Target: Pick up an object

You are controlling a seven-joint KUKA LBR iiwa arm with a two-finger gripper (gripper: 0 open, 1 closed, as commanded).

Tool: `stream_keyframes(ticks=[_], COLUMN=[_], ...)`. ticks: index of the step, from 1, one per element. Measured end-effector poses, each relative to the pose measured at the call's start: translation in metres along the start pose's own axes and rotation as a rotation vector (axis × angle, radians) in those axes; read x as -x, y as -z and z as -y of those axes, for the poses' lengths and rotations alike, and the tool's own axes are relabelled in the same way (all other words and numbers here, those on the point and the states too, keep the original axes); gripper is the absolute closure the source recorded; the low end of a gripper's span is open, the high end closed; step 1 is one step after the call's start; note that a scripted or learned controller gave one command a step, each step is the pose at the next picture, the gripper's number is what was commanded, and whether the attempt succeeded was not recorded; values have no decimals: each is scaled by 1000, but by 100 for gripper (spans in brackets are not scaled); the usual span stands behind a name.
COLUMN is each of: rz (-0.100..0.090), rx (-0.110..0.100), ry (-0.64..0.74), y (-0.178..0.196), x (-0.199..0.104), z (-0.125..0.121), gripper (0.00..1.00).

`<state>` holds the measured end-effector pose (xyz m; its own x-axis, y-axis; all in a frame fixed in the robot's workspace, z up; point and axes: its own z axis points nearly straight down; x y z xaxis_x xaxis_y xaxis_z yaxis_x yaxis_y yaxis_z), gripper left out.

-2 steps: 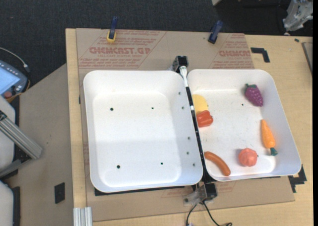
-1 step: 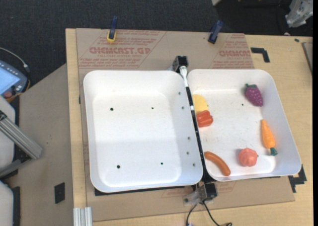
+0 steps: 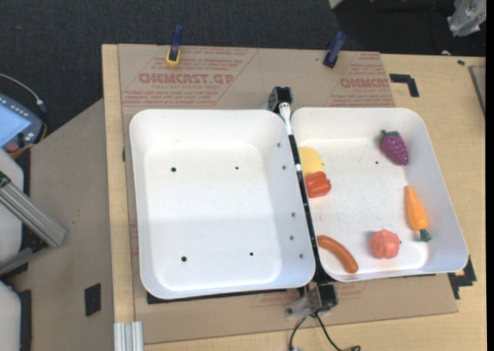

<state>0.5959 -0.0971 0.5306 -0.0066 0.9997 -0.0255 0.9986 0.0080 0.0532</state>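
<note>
Camera view, right bin (image 3: 363, 122) with 6 toy foods, grapes (image 3: 394, 147), carrot (image 3: 417, 211)

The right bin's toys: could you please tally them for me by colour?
Purple: 1, the grapes
Yellow: 1, the yellow piece
Red: 1, the red piece
Orange: 2, the carrot and the sausage
Pink: 1, the pink fruit
Total: 6, all in the right bin.
</note>
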Motion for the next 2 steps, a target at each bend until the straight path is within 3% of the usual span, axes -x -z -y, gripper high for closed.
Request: stream_keyframes(ticks=[2], rz=[5], rx=[12], ry=[1], y=[22], x=[0], z=[-3], gripper=[100])
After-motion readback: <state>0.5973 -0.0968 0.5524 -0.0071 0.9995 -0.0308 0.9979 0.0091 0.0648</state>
